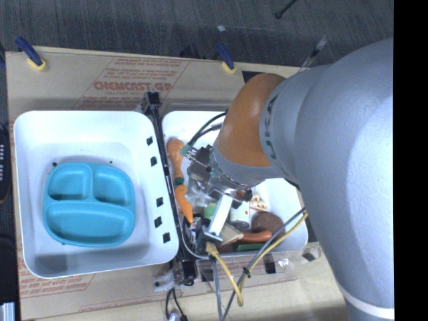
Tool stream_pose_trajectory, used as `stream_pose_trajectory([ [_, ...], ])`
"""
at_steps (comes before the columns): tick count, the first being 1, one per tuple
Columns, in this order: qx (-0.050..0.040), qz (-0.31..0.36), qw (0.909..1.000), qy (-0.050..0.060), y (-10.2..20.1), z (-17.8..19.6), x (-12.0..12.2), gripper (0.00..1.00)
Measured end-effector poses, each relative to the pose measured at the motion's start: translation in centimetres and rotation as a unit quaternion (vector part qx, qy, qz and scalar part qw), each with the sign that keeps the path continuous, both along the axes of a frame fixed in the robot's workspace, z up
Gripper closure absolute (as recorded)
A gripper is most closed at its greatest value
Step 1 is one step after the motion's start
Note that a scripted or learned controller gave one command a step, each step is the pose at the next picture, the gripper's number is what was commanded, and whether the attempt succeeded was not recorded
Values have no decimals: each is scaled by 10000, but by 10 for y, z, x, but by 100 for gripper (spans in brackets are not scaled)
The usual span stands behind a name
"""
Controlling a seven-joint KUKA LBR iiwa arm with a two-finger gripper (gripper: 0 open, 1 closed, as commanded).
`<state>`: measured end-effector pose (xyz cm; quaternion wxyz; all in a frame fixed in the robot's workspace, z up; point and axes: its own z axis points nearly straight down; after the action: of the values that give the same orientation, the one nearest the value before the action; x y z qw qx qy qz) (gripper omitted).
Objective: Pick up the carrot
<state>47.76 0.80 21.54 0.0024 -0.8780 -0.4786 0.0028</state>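
Note:
The carrot [176,155] is an orange stick lying along the left wall of the right bin [179,122]. A second orange piece [184,203] shows lower along the same wall; whether it belongs to the same carrot I cannot tell. My gripper [202,196] is down inside the right bin, just right of these orange pieces and very close to them. The grey arm and its orange band [251,126] hang over most of this bin and hide what lies beneath.
The left bin [27,179] holds a blue divided plate [89,202]. In the right bin's front corner lie a brown round item [268,221], a reddish sausage shape [257,236] and a green piece [217,211]. Yellow cables [231,283] trail over the front edge.

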Motion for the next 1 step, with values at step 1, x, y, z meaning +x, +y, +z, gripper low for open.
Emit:
stream_pose_trajectory([
  [1, 9, -588, 9983, 46, 43, -21, -3, 100],
])
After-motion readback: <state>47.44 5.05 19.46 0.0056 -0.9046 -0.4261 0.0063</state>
